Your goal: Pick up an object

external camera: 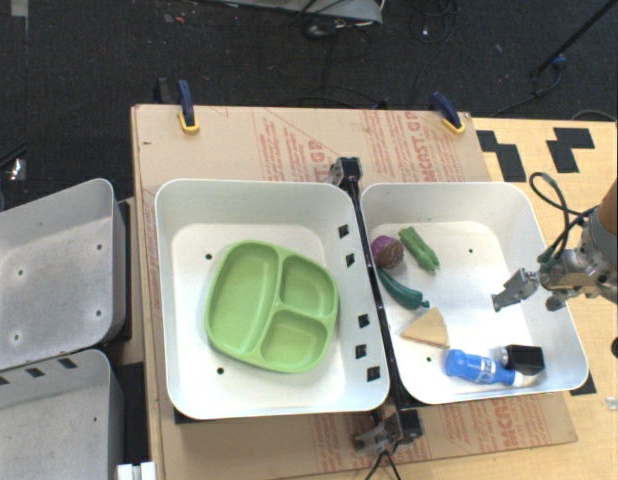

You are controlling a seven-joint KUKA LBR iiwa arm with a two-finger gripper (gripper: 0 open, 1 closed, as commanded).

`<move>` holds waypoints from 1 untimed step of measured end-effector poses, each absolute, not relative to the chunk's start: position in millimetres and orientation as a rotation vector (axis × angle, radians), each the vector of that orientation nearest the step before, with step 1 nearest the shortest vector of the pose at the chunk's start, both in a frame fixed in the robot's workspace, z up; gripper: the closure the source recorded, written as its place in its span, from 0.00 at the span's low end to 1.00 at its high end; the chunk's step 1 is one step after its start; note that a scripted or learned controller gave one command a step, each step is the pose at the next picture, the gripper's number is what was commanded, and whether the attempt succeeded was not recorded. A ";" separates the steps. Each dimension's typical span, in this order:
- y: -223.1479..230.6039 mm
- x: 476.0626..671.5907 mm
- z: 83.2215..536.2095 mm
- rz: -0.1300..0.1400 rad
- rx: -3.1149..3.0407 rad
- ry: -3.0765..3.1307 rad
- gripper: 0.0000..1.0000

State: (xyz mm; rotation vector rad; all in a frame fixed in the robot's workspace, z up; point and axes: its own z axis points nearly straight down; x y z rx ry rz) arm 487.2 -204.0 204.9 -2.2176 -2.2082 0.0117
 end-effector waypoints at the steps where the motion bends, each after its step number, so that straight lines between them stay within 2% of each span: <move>1: -203.1 490.4 212.1 0.001 -2.221 -2.222 0.00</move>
